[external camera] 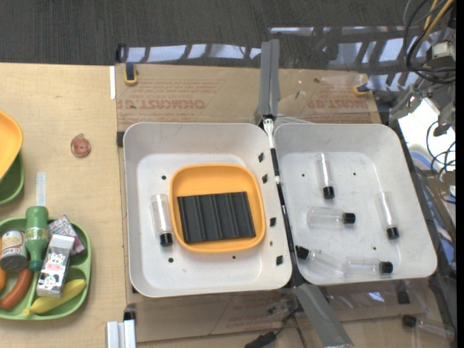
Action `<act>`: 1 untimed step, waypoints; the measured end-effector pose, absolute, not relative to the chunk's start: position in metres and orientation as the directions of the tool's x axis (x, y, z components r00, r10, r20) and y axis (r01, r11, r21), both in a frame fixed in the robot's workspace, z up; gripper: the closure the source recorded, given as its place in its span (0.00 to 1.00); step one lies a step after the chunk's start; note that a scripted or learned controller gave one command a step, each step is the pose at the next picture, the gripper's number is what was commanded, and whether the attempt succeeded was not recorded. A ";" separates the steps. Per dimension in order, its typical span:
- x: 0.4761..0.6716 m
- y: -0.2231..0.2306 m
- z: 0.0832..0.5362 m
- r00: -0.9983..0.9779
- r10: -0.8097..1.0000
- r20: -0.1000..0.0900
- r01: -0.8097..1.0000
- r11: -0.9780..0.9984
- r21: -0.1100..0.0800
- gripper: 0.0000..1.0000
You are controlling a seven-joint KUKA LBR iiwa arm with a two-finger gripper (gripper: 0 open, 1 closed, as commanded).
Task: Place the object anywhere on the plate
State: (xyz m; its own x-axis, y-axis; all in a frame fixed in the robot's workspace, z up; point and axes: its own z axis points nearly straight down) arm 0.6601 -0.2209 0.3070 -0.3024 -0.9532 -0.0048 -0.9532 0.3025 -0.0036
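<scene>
So the orange plate (pixel 215 174) sits in the left bin (pixel 145 270). One clear tube (pixel 161 220) lies just left of it, not touching. More tubes (pixel 330 217) are scattered off to its right.

Robotics lab: white bins (pixel 203 140) on cardboard-lined bench, cable tangle (pixel 433 20).
</scene>
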 end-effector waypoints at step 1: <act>0.660 -0.221 0.280 0.074 -0.997 -0.005 -0.997 -0.074 -0.002 0.00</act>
State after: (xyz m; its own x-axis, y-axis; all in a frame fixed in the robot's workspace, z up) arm 0.6597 -0.2207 0.2799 0.0739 -0.9972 -0.0053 -0.9973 -0.0739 -0.0016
